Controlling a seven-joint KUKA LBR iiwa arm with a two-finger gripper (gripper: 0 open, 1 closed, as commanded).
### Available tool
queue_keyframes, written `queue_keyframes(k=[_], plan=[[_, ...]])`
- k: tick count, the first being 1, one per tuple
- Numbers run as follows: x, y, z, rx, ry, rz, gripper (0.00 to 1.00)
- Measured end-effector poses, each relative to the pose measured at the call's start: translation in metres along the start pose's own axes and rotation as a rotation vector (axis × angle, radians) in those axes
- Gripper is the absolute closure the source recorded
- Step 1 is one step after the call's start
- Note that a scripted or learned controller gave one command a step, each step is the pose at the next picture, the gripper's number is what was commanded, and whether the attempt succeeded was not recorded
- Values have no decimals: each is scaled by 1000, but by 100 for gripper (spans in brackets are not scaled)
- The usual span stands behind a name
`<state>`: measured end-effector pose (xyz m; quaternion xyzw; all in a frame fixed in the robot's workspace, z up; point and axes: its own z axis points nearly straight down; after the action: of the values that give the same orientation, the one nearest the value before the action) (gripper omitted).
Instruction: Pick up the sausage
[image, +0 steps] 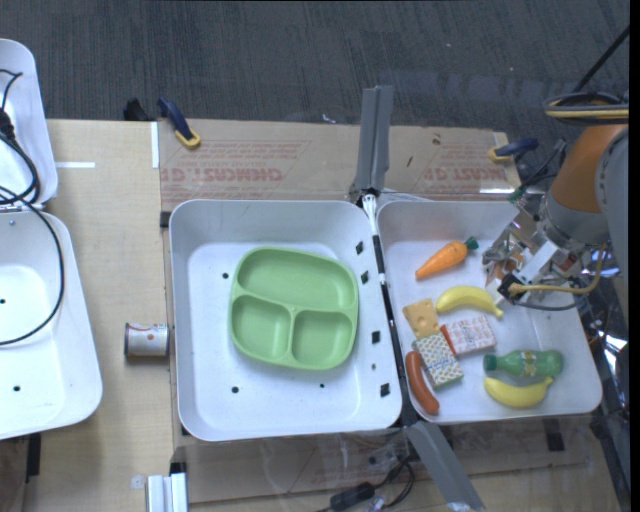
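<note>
Nearest you, at about 7 o'clock in the right-hand shallow white plastic bin, lies the smooth, red-brown, tube-shaped sausage. It runs roughly from 11 to 5 o'clock, hard by the bin's left wall. A speckled green-and-white square block sits just beside it at its 2 o'clock, close enough that they may be touching.

The metal gripper hovers at about 2 o'clock in the same bin, well apart from the sausage. You cannot tell from this view whether it is spread or closed, and nothing shows in its grasp.

Your step is the approach, I judge. Bring the gripper across to 7 o'clock and turn the wrist so the closing line crosses the sausage's short width. Aim for its middle: the glossy, rounded skin looks likely to slip if pinched near an end. Leave room on the wall side, and watch the speckled block on the other.

On the way you pass a curved yellow banana, a pale yellow cheese wedge and a flat pink-and-white packet. Travel high over them.
</note>
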<state>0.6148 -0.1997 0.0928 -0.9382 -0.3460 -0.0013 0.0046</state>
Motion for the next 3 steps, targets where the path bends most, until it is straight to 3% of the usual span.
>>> queue_keyframes(k=[1,2,3], plan=[[31,24,1,-3,-3,-5,0],[56,-16,2,-6,-7,486,0],[16,32,-23,-8,-5,486,0]])
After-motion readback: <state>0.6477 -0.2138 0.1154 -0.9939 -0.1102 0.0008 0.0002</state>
